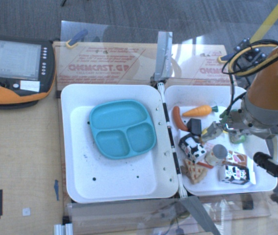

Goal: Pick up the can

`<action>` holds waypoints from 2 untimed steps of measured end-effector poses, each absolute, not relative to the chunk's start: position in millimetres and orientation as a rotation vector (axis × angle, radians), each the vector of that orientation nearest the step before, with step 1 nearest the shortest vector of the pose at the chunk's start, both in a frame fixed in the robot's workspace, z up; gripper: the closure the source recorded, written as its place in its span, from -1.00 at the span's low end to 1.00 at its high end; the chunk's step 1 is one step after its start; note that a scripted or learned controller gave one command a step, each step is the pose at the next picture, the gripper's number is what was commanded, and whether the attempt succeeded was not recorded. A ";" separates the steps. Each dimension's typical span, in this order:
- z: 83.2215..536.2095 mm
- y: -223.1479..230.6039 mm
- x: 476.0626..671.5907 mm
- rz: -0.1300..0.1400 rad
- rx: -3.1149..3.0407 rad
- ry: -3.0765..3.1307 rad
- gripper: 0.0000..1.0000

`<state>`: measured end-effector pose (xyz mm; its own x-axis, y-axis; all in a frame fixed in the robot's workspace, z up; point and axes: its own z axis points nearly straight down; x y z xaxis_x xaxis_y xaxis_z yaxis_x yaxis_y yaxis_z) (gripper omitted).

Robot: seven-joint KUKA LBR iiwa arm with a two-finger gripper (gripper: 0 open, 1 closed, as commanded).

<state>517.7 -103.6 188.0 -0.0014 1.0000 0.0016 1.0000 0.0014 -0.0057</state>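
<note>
The can (218, 152) is small, with a grey round top facing up. It stands in the right bin (227, 93) among other toys, just right of a black-and-white cow toy (193, 148). My gripper (213, 129) hangs over the middle of this bin, slightly above and to the left of the can in the view, beside a black block (194, 126). Nothing shows in its grip. The grey arm with its orange band (271, 89) comes in from the right and covers the bin's right side.
Also in the right bin are a carrot (198, 111), a sausage (179, 118), a waffle-like slice (195, 171) and a cow-print carton (235, 173). The left bin (75, 146) holds a teal divided plate (123, 129). A teach pendant (16, 70) lies at far left.
</note>
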 end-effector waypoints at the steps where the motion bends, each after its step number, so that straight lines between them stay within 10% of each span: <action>1: 98.6 -159.1 524.9 -0.010 -2.131 -2.318 -1.00; 2: 107.3 -157.8 524.8 -0.013 -2.130 -2.314 1.00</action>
